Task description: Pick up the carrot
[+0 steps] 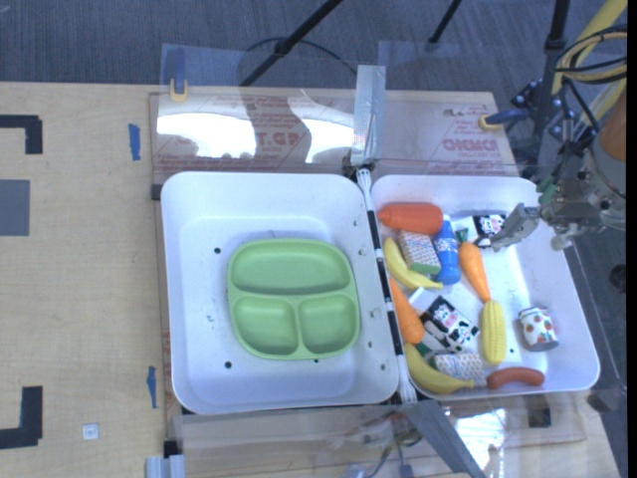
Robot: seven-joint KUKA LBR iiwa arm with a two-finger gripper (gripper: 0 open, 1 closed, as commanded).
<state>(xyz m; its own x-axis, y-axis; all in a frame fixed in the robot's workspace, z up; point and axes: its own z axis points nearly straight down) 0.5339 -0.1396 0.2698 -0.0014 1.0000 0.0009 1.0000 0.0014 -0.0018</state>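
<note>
An orange carrot lies slanted in the right bin, just right of a blue bottle. A second orange carrot-shaped piece lies along that bin's left wall. My gripper hangs over the upper right part of the right bin, up and to the right of the first carrot and apart from it. Nothing is visibly held in it.
The right bin also holds a red-orange sausage-like piece, two bananas, a corn cob, a black-and-white cow toy, a small jar and a red sausage. A green divided plate sits in the left bin.
</note>
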